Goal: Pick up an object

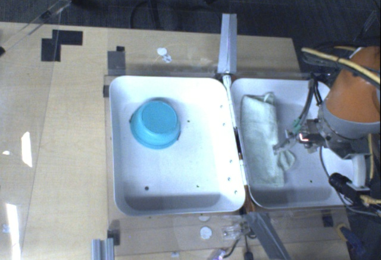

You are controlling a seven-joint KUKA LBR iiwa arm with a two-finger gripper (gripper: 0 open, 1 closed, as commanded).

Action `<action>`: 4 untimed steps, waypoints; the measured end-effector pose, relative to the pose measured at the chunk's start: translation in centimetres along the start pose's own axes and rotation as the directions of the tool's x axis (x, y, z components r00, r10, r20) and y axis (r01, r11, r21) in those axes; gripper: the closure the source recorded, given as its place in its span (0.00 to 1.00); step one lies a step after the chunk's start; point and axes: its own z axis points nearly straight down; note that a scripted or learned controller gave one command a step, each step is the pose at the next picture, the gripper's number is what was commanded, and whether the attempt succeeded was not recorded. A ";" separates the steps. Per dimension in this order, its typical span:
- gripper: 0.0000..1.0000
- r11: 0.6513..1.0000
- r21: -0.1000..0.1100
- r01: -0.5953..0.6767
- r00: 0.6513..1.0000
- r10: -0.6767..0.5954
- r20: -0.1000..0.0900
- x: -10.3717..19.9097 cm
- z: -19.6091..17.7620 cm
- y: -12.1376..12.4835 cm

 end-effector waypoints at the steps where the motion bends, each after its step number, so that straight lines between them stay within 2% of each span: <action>1: 0.00 0.998 -0.010 0.065 0.998 -0.065 0.002 -2.3 9.0 8.8; 2: 1.00 0.998 -0.013 0.067 0.998 -0.067 0.000 -2.1 7.9 8.9; 3: 1.00 0.995 -0.003 -0.096 0.995 0.096 0.001 -6.3 -1.1 10.4; 4: 1.00 0.985 -0.002 0.173 0.985 -0.173 0.000 -0.5 -3.1 8.3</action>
